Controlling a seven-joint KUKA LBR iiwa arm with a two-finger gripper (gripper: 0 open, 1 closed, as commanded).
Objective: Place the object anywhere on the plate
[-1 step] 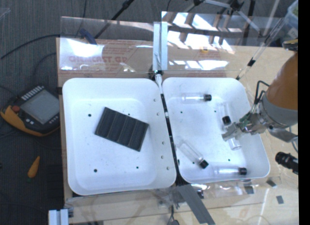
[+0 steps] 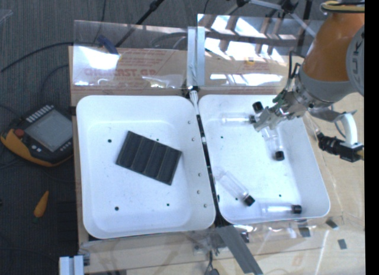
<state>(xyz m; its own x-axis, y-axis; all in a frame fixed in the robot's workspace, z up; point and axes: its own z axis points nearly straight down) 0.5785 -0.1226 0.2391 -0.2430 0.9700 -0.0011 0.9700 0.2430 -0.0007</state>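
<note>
The plate (image 2: 148,157) is a dark, ribbed rectangular slab lying at a slant in the middle of the left bin (image 2: 95,208). Several clear vials with black caps lie in the right bin (image 2: 317,179): one (image 2: 235,119) near the back, one (image 2: 276,147) in the middle, one (image 2: 235,187) toward the front left and one (image 2: 280,209) along the front wall. My gripper (image 2: 266,120) hangs low over the back of the right bin, between the back vial and the middle vial. Its tip is small and blurred against the white floor.
The centre divider (image 2: 203,143) separates the two bins. A clear shield with a metal post (image 2: 195,54) stands behind them. A handheld pendant (image 2: 41,134) lies on the floor to the left, and a black cable connector (image 2: 334,144) hangs off the arm at the right.
</note>
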